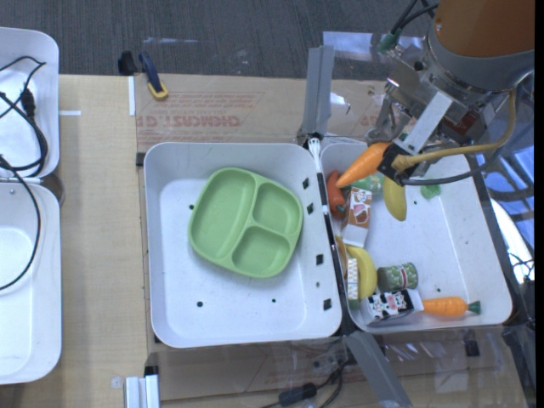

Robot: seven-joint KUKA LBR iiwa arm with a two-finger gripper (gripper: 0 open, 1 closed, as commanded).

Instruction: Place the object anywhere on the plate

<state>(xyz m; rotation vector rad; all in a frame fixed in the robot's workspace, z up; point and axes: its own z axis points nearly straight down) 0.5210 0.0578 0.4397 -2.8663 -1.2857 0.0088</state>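
Carrot (363, 165) hangs tilted above the right bin's (476, 236) left edge, its thick end pinched in the closed gripper (393, 158), tip pointing toward the plate (246, 222) in the left bin (170, 253). Held only at one end, it could swing or slip out during the carry and fall short.

A tan wooden bench (102, 228) carries two shallow white bins side by side: the left bin (161, 253) and the right bin (476, 253). Flattened brown cardboard (221, 109) lies on the bench behind them, a yellow-and-blue clamp (153, 79) at its corner.
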